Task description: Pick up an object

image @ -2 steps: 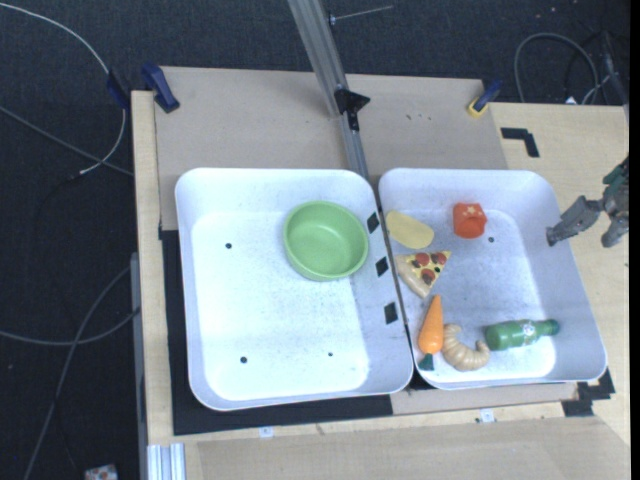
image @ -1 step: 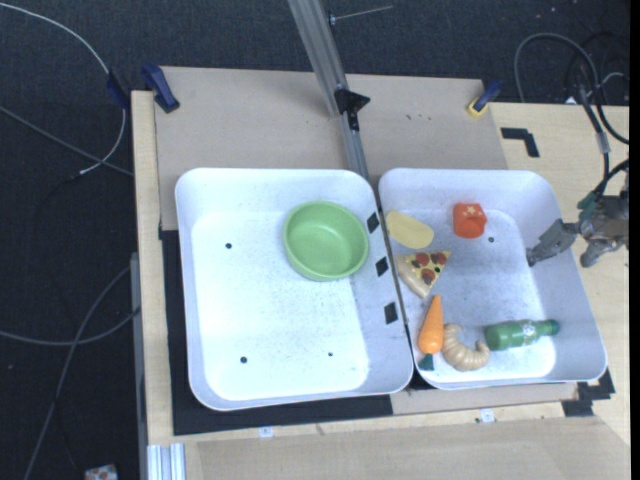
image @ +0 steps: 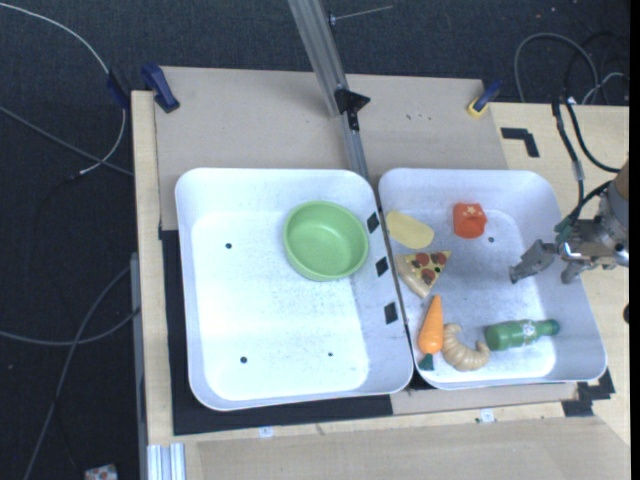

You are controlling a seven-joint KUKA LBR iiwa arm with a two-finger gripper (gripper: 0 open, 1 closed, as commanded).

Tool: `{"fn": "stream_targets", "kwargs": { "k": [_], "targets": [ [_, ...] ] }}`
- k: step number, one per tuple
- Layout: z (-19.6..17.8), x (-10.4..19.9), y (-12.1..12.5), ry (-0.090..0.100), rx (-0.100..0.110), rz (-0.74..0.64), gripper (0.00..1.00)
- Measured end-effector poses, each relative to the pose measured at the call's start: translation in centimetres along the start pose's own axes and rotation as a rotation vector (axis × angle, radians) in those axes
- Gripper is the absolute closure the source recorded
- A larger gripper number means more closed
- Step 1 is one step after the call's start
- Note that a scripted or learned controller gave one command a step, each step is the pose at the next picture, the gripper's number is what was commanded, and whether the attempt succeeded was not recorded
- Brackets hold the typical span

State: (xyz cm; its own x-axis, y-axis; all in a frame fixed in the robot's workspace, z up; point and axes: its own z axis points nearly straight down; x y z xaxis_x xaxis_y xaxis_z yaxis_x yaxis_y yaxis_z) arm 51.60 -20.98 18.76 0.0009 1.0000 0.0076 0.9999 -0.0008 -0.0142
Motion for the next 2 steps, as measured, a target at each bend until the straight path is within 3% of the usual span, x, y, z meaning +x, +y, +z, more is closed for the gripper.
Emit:
{"fn": "stream_targets", "kwargs": {
  "k": [1,2],
  "targets": [
    [4.9,0.4,0.8,0.001,0.0,-0.001,0.0],
    [3.3,0.3,1.0,-0.001,-0.01,0.0,1.0]
  ]
}}
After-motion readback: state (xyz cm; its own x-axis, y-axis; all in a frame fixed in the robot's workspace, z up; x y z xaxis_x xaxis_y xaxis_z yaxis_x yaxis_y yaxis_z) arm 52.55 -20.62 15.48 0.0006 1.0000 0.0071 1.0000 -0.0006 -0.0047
